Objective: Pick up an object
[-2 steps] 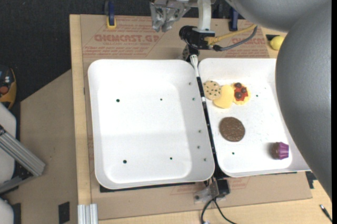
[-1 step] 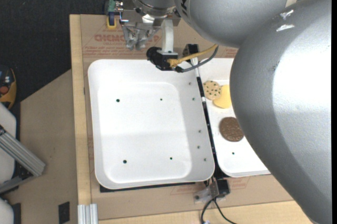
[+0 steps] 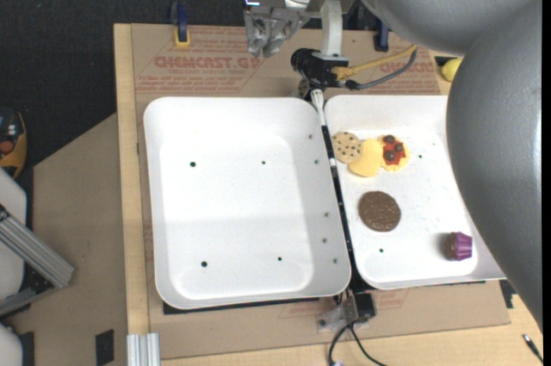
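Gripper (image 3: 269, 41) above bench (beyond bins)

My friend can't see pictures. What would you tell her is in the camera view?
A big grey robot arm reaches in from the right, its gripper raised over the brown board behind two white bins. The right bin holds toy treats: a chip cookie, a yellow piece, a red-topped tart, a brown cookie and a purple cupcake.

The gripper (image 3: 272, 39) hangs above the bench (image 3: 207, 63); cookies (image 3: 347, 146) lie below, to its right, in the bin (image 3: 413, 261).
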